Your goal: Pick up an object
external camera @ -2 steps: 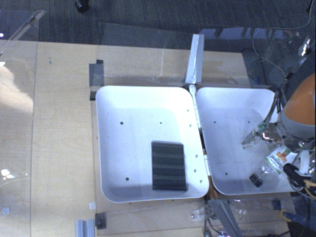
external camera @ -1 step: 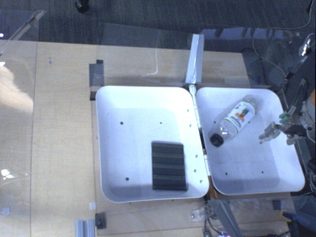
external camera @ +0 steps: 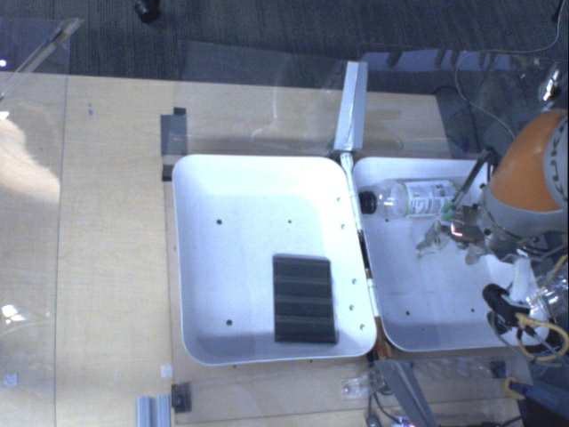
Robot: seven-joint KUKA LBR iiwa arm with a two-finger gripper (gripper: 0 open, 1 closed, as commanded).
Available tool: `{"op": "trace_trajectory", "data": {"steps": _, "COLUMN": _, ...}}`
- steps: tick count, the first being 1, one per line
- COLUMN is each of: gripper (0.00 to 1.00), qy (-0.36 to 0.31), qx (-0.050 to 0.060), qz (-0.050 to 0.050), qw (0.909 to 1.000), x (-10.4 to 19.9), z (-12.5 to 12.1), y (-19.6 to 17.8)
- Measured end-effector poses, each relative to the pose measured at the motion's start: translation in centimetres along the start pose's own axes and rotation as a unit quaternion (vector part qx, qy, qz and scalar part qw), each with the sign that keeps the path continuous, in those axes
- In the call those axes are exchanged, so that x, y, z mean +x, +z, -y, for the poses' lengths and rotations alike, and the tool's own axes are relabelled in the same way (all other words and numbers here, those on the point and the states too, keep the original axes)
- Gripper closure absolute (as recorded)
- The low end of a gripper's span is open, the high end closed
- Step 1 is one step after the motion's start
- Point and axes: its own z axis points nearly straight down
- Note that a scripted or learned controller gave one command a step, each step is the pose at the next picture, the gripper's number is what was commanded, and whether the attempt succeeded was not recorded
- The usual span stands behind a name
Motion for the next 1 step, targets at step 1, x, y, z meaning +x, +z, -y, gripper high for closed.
{"op": "trace_trajectory", "data": {"steps": 1, "gripper": 0.00, "qy": 0.145, "qx": -0.002, "qz": 0.000, "qw": 0.9894, "x": -2.98, "z": 2.26, "y": -13.13}}
